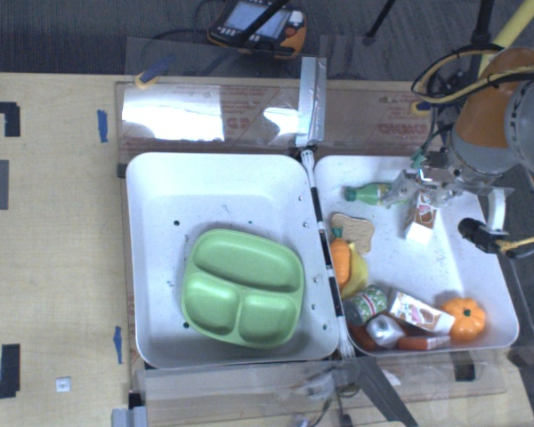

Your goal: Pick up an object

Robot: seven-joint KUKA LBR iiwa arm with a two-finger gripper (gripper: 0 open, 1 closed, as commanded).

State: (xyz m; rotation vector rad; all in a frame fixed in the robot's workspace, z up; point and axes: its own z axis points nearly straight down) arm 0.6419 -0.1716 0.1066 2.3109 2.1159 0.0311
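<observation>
Gripper (424, 183) sits over the right bin (481, 283), apparently clamped on a small carton (422, 219) hanging beneath. Looks lifted clear of the pile.

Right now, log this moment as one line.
gripper: over right white bin, upper part | holding small red-and-white carton | green divided plastic tray: left bin

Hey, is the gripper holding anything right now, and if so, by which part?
Cannot be told. The gripper sits in the right bin just above a small carton and beside a green bottle, but a grip isn't visible.
</observation>
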